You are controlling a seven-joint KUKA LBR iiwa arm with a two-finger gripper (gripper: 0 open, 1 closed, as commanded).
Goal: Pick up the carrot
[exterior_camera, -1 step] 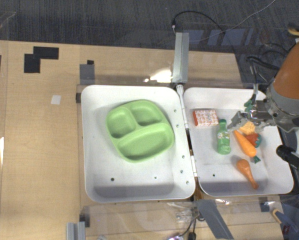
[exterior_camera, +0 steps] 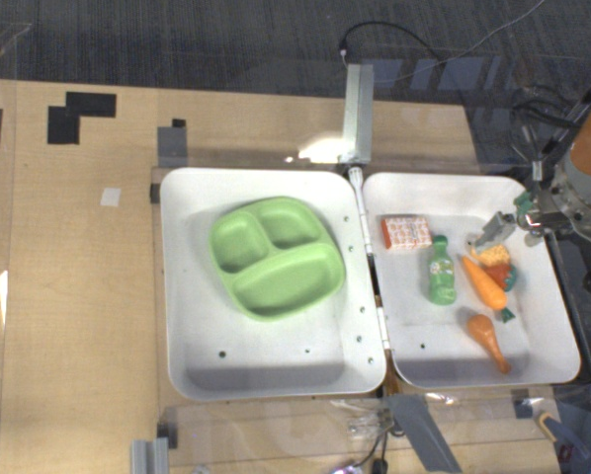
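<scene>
Two white bins sit side by side on the counter. The carrot (exterior_camera: 485,282) lies near the right bin's (exterior_camera: 414,363) right edge, beside a green bottle (exterior_camera: 440,271). The tool (exterior_camera: 495,229) hovers by the bin's far right corner, just above the carrot; its opening cannot be determined.

Pale wood bench (exterior_camera: 68,294), lit from above, with a bright glare patch at its far edge beside an upright metal post (exterior_camera: 359,112). Black block-shaped markers (exterior_camera: 78,115) near the bench's far left corner, plus a small pale square (exterior_camera: 111,197) a little nearer. Dark grey carpeted floor (exterior_camera: 226,18) beyond the far edge. Black cable (exterior_camera: 414,38) looping across that floor toward the far right. Metal brackets (exterior_camera: 149,454) along the near edge, between and beside the bin mounts.
</scene>
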